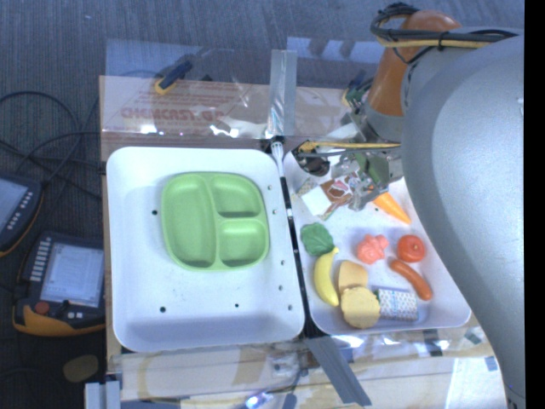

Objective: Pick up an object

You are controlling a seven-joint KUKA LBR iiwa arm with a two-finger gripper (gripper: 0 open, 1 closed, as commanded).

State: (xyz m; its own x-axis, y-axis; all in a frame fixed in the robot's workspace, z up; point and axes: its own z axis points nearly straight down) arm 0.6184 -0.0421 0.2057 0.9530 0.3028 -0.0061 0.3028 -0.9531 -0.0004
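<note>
Left bin (128,254): a green divided plate (215,221) is held, well left of the gripper (362,184). Right bin (443,313): toy foods are laid out below the gripper — green vegetable (317,239), banana (324,278), cheese wedge (352,274), pink piece (371,248), tomato (411,248), sausage (411,279); an orange carrot (392,207) lies just beside it. The gripper is lowered at the bin's upper end; its opening cannot be told, and nothing is seen held. The pick is judged not yet done.

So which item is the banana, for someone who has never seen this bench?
Start at the right white bin, the one full of toy food. Look to its lower left, beside the divider. The banana is the curved yellow piece just below the green leafy item, longer and thinner than the yellow blocks next to it.
</note>
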